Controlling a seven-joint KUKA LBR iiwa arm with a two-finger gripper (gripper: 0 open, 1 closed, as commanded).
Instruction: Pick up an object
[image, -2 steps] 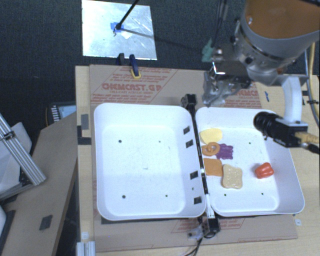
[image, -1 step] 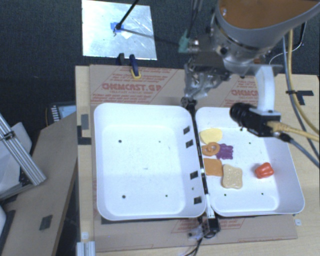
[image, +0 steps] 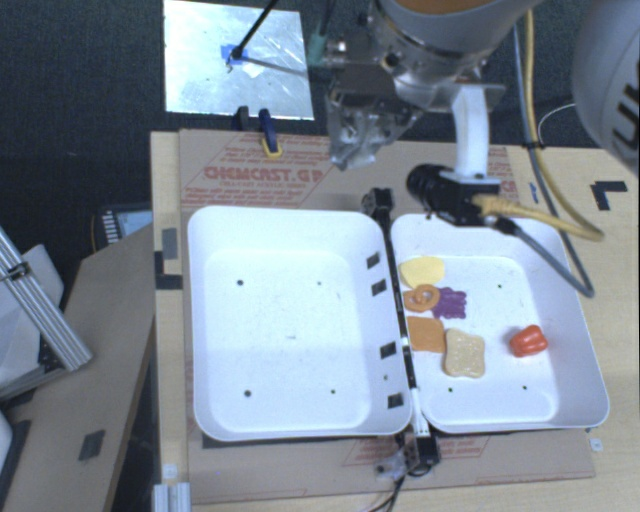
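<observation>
My gripper hangs high over the back edge of the bench, above the seam between the two bins, with nothing visible between its fingers. In the right bin lie a yellow piece, an orange ring on it, a purple piece, an orange square, a tan toast slice and a red pepper. All of them rest on the bin floor, well below and in front of the gripper.
The left bin stands beside the right one, with black clips along the shared wall. A cardboard sheet lies under both bins. A yellow cable crosses the right bin's back rim.
</observation>
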